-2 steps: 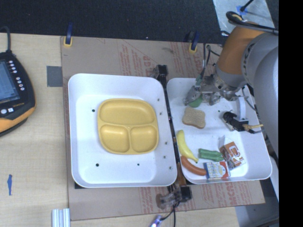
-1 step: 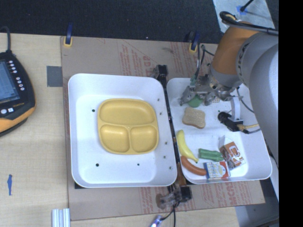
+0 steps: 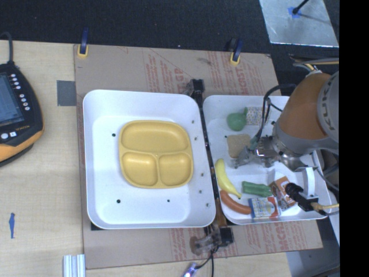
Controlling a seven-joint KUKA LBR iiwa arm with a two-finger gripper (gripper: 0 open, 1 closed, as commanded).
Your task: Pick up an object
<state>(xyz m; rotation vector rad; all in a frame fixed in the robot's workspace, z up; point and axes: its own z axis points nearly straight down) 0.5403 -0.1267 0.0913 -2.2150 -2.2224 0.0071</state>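
reaching over the right bin point(image 3: 214, 128), the gripper point(image 3: 252, 154) hangs low beside a tan block point(image 3: 237, 145); whether it is open or closed i cannot tell. a banana point(image 3: 225, 179), green piece point(image 3: 255, 188) and hot dog point(image 3: 235, 203) lie nearby. the left bin point(image 3: 98, 154) holds a yellow divided plate point(image 3: 155, 153).

Wooden bench point(image 3: 34, 212), cardboard sheet point(image 3: 144, 68), 2 white bins point(image 3: 95, 154), teach pendant point(image 3: 17, 117)

I see a yellow banana point(image 3: 225, 179), red sausage point(image 3: 235, 203), green block point(image 3: 256, 188), green pear point(image 3: 235, 120) and tan slab point(image 3: 237, 143) lying loose in the right bin point(image 3: 214, 126), frame's centre-right.
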